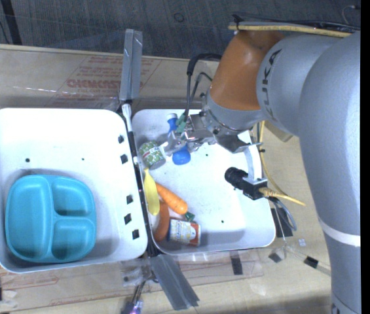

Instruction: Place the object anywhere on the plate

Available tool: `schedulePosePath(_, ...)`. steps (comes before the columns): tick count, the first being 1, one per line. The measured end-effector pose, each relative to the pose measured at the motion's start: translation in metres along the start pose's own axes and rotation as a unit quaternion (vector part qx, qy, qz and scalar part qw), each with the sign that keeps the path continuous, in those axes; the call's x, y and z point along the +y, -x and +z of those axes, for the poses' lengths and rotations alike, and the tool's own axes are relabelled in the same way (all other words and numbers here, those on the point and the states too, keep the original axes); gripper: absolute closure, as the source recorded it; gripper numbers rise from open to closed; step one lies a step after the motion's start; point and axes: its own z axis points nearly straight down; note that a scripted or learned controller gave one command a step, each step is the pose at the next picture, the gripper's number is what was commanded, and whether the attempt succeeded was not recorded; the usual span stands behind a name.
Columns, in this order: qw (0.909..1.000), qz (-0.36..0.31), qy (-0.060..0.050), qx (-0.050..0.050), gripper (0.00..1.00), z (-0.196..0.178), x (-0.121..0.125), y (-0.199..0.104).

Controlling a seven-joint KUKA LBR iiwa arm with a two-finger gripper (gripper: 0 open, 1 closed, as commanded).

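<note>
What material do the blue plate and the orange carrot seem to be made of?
The blue plate looks like moulded plastic: even colour, rounded compartments, a soft sheen. The carrot is probably a plastic toy, since its orange surface is smooth and uniform, though the view is too coarse to be sure.

You'll find the plate (52, 219) in the left bin (14, 126). Right of the plate, the right bin (253, 231) holds the carrot (172, 199), the can (183, 231) and the banana (150, 193).

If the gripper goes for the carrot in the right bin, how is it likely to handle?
The carrot looks rigid and tapered, so it would probably keep its shape but might slide toward the thin end when squeezed. It looks rounded, so a nudge may roll it. It lies against the banana and near the can, so these neighbours may shift too.
</note>
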Motion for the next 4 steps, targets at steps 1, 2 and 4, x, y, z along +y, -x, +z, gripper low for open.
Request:
schedulePosePath(1, 0.9997, 0.024, -0.001, 0.0, 1.0, 0.02, -0.007, -0.113)
schedulePosePath(2, 0.9865, -0.164, 0.0, -0.001, 1.0, -0.009, -0.03, -0.227)
schedulePosePath(4, 0.9758, -0.219, -0.002, 0.0, 0.0, 0.073, -0.007, -0.188)
